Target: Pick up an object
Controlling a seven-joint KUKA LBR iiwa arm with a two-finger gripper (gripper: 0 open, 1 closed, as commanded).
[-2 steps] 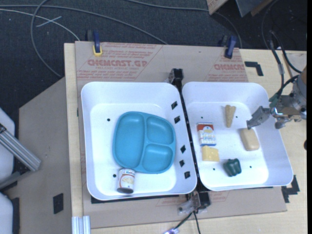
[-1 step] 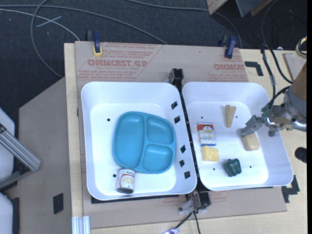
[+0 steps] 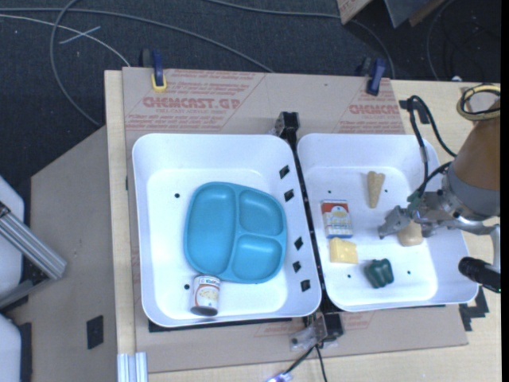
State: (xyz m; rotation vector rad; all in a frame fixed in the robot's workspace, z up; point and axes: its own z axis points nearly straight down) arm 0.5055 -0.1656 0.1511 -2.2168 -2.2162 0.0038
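The tool (image 3: pixel 404 228), grip state unclear, sits in the right bin (image 3: pixel 398 146) near a green pepper (image 3: pixel 379 272) and cheese wedge (image 3: pixel 343 251).

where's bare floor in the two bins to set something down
Left bin: bare strip above the blue plate. Right bin: bare top-left corner, above the carton. Crowded around the gripper, cheese and green pepper.

The flat brown cardboard-covered bench (image 3: pixel 238 102) carries red printed letters along its far side. Directly on it lie two shallow white plastic bins, touching each other: the left white bin (image 3: pixel 155 213) and the right white bin (image 3: pixel 350 146). A row of black clips (image 3: pixel 293 205) joins them. A blue-and-yellow clamp (image 3: pixel 158 68) and a blue clamp (image 3: pixel 375 75) grip the far edge.
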